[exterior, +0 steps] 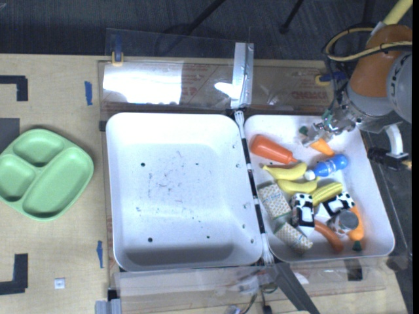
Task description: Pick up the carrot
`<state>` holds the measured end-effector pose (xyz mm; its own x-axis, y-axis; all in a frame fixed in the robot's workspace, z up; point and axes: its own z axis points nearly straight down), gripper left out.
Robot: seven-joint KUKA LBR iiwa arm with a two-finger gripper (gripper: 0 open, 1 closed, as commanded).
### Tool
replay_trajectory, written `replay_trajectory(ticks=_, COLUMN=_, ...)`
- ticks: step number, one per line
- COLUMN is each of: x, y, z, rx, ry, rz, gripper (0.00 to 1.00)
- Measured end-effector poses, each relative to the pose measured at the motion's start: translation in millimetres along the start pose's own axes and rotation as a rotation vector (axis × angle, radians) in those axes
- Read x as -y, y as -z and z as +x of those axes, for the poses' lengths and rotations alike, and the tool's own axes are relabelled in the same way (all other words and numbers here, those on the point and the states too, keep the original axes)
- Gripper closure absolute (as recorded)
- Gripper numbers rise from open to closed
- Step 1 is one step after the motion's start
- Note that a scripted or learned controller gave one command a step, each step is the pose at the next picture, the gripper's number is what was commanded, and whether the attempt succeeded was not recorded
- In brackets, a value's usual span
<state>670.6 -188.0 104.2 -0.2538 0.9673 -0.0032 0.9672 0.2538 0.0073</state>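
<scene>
So the gripper [329, 127] sits at the far corner of the right bin [383, 205], and honestly I can't tell how its jaws stand. A small orange piece [321, 146] lies just below them. The carrot [271, 150] rests off to the left of the jaws, just above the bananas [292, 173], with a blue bottle [330, 167] nearby.

Grey arm [383, 77] from the right, pincer [330, 126] tilted down-left.
</scene>
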Motion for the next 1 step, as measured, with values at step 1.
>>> replay_trajectory(ticks=1, x=1.1, y=99.5, z=29.7, rx=-0.001, ry=-0.109, rz=0.004, gripper=1.00)
